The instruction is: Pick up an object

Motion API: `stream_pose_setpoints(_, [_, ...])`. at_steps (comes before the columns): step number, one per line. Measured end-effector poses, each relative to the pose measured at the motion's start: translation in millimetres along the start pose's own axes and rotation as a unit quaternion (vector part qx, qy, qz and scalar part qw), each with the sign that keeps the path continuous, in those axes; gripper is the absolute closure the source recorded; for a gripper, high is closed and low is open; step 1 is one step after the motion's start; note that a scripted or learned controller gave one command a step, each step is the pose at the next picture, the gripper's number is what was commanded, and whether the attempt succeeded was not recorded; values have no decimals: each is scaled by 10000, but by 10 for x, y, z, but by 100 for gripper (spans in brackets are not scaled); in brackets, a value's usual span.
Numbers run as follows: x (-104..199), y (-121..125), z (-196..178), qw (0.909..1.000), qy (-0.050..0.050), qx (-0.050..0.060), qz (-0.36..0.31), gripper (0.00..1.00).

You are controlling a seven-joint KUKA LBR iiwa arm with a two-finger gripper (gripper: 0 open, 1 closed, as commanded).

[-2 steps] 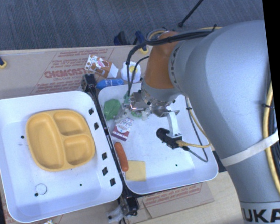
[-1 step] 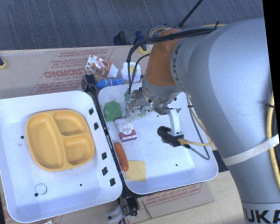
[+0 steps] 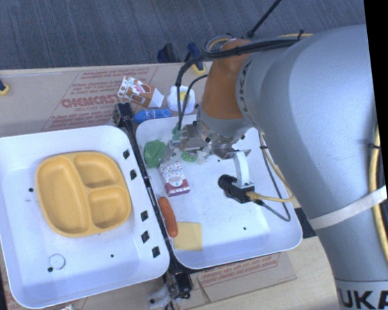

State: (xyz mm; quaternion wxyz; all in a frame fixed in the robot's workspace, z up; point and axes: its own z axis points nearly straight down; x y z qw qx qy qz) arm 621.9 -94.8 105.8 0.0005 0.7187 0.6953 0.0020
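Note:
My gripper (image 3: 191, 146) is low over the back left part of the right bin (image 3: 274, 236), under the grey arm with its orange band. It hangs just right of a green item (image 3: 154, 152) and above a small red and white carton (image 3: 174, 178). A green bit shows right at the gripper's tip, partly hidden. Nearer the front along the bin's left wall lie an orange sausage (image 3: 168, 217) and a yellow cheese slice (image 3: 188, 235).
The left bin (image 3: 19, 277) holds a yellow divided plate (image 3: 83, 192). Behind the bins on the cardboard lie a snack packet (image 3: 134, 90) and a blue item (image 3: 151, 114). A black connector with a cable (image 3: 233, 189) hangs over the right bin. The arm covers that bin's right side.

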Motion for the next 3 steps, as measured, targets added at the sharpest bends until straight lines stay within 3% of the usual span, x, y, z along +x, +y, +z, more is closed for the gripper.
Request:
stream_pose_setpoints(1, [32, -354, 146, 9982, -3, 44, -600, 0])
stream_pose_setpoints(2, [33, -351, 45, 9981, -2, 55, -619, 100])
stream_pose_setpoints(3, [-29, -225, -1460, 9937, -16, 12, -1118, 100])
